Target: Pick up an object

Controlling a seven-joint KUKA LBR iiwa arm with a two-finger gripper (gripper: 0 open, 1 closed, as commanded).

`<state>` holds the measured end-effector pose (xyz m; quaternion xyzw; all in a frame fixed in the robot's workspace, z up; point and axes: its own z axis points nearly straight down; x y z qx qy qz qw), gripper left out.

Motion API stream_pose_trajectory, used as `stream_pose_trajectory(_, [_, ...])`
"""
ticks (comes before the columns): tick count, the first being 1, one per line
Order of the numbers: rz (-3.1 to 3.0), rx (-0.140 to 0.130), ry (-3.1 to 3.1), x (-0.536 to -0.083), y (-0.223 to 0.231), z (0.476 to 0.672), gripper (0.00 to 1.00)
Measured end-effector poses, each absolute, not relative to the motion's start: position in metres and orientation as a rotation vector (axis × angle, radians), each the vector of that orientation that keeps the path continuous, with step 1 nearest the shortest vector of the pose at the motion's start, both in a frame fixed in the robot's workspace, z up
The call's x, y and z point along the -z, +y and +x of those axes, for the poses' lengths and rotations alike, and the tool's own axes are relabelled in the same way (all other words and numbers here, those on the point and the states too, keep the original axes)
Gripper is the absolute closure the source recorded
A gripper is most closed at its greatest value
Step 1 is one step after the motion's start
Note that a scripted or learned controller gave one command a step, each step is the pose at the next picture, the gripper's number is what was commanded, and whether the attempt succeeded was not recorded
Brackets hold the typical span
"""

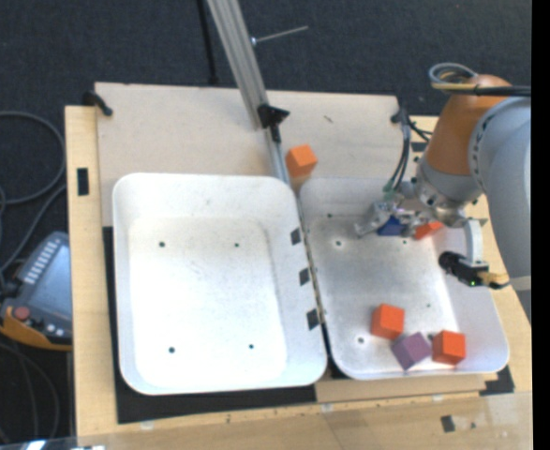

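pincer low in the right bin, blocks near its front edge

camera view: the grey arm [495, 172] with its orange band reaches in from the right and bends down over the right bin [349, 251]. the pincer [393, 221] sits low over the far half of that bin, close to the bin floor, with blue and red parts showing at its tip. whether it is open or closed cannot be told, and nothing can be made out as gripped.

three blocks lie well apart from the pincer, toward the bin's near edge: an orange block [387, 322], a purple block [411, 350] just in front of and beside it, and a second orange block [449, 346] touching or nearly touching the purple one at the right. another orange cube [301, 160] rests on the tabletop [181, 129] beyond the bins, right beside the foot of a slanted metal rail [242, 59]. the left bin [125, 251] lies alongside, touching the right bin along their shared edge. cables and a handheld pendant [36, 289] lie on the dark floor at the left.
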<state>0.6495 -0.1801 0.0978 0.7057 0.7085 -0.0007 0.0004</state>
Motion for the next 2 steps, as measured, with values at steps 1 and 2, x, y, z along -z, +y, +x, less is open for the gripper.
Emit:
stream_pose_trajectory(1, [2.206, 0.002, 2.228, -0.11, -0.182, 0.65, 1.0])
stream_pose_trajectory(2, [2.214, 0.002, 2.224, -0.101, -0.108, 0.653, 1.0])
